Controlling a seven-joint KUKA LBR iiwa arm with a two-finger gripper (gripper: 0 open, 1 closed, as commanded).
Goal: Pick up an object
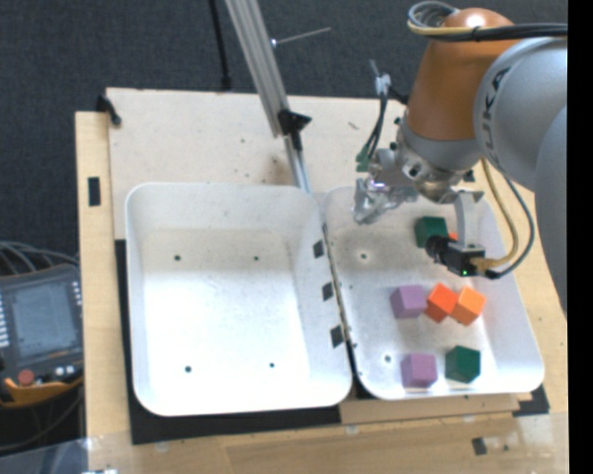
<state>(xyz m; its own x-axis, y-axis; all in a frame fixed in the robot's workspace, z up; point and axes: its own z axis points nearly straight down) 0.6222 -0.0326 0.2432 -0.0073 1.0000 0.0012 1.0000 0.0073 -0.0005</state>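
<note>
My gripper (373, 203) hangs over the back left part of the right bin (376, 265), below the orange wrist band. Nothing shows between its fingers. Several small blocks lie in that bin. A dark green block (431, 231) sits just right of the gripper, partly under the arm. Further forward lie a purple block (408, 301), a red-orange block (439, 303) and an orange block (467, 305) in a row. Near the front rim sit a second purple block (418, 369) and a green block (463, 363).
The left bin (227, 294) stands beside the right one, their rims touching. A slanted metal pole (262, 67) rises from behind the bins' junction. A teach pendant (30, 324) lies off the bench at left. Cables (509, 235) hang from the arm's wrist.
</note>
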